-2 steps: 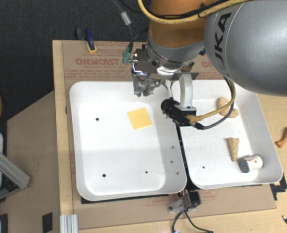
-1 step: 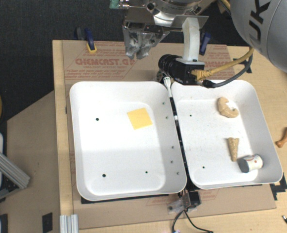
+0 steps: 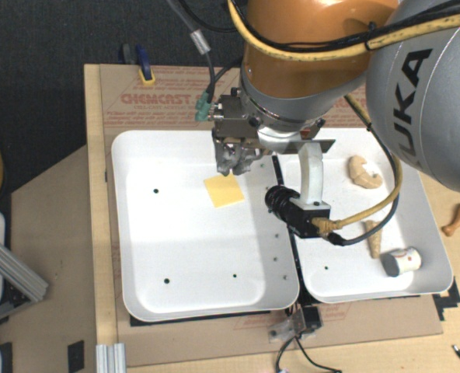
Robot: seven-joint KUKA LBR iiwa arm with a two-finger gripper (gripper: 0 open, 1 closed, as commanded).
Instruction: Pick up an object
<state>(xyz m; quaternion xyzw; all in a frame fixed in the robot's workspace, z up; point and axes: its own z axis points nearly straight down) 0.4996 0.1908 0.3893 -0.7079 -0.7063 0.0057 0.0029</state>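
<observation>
Setting: a brown cardboard-topped bench (image 3: pixel 175 92) on a dark floor, bearing two shallow white plastic bins side by side.
Left bin (image 3: pixel 137 231): holds a flat yellow square piece (image 3: pixel 224 192), lying toward the bin's two o'clock corner.
Right bin (image 3: pixel 432 270): holds a tan, curved lumpy object (image 3: pixel 364 172) near one o'clock and a small white and grey cylinder (image 3: pixel 401 262) near five o'clock.
Arm: the grey KUKA arm with its orange band (image 3: pixel 315 29) reaches in from three o'clock and hangs steeply over the divide between the bins, wrist pointing down.
Gripper (image 3: pixel 231 164): low over the left bin, just at twelve o'clock of the yellow square, close to its top edge; whether the pincer is spread or pressed together, I cannot tell.
Likely target: the yellow square, being nearest the gripper.
Risk: the square looks thin and flat, so fingers may skate over it or push it along the smooth bin floor.
Second risk: the gripper sits off the square's centre; closing there could catch only an edge and let it drop.
</observation>
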